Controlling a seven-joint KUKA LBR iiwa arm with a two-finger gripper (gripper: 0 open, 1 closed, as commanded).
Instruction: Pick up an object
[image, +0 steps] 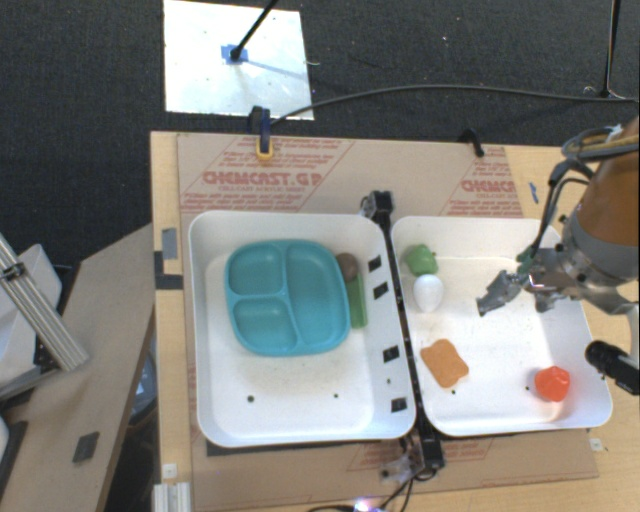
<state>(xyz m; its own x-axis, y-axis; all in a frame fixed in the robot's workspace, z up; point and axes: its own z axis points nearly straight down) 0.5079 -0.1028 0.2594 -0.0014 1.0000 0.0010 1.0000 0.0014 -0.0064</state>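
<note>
Small white egg-shaped object (428, 292) — lies in the right-hand white bin (500, 415), just below a green rounded lump (421, 260), near the divider. Looks light, hard, smooth; likely to slip, so grip across its middle. Two-finger gripper (497, 293) hovers to its right — open or shut, I cannot tell. Flat orange piece (444, 362) and red ball (552, 383) lie well clear.

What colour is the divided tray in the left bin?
The divided tray is teal, a blue-green. The camera view shows it best, looking down on it.
</note>
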